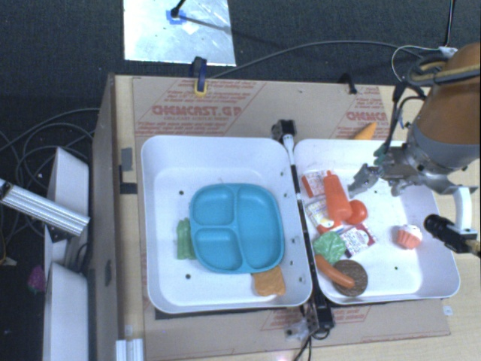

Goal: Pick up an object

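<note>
My gripper [379,185] hangs over the back of the right bin [443,265], on the grey arm with the orange band [451,104] that reaches in from the right. Its fingers [362,179] stand apart with nothing between them, so it is open. Just left of it and lower lies an orange-red bottle [336,196] with a red tomato [358,211] beside it. Printed packets [319,215], a green piece [328,244], a hot dog [334,272] and a brown round cookie [353,275] lie toward the front. A pink-topped cupcake [409,236] sits at the right.
The left bin [161,201] holds a blue divided plate [235,226], a green piece [184,240] at its left and a tan slice [268,281] at the front. An orange carrot [364,131] lies on the board behind the right bin. A black part [449,234] juts in at the right.
</note>
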You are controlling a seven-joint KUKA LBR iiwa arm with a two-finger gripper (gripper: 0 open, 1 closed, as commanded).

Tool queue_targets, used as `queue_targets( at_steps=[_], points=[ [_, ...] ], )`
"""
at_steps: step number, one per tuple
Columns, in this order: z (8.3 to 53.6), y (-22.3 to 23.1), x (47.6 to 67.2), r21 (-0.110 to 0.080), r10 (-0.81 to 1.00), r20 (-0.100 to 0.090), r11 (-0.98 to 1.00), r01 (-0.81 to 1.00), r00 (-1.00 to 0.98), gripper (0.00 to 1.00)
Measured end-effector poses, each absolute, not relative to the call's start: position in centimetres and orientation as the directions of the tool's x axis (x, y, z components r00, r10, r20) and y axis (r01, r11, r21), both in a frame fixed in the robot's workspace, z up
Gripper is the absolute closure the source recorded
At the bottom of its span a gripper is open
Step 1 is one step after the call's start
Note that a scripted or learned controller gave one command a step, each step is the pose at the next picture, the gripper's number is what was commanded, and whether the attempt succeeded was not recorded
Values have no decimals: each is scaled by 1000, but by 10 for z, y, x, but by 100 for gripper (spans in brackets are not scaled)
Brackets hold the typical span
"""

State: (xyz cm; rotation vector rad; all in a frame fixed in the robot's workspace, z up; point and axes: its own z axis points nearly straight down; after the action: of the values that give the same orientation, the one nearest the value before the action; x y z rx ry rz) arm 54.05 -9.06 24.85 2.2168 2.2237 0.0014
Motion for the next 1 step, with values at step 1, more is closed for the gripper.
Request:
queue_targets(
  at_steps=[1],
  points=[
    [100, -105, 560, 13, 1000, -2, 1, 1000, -1, 0]
  ],
)
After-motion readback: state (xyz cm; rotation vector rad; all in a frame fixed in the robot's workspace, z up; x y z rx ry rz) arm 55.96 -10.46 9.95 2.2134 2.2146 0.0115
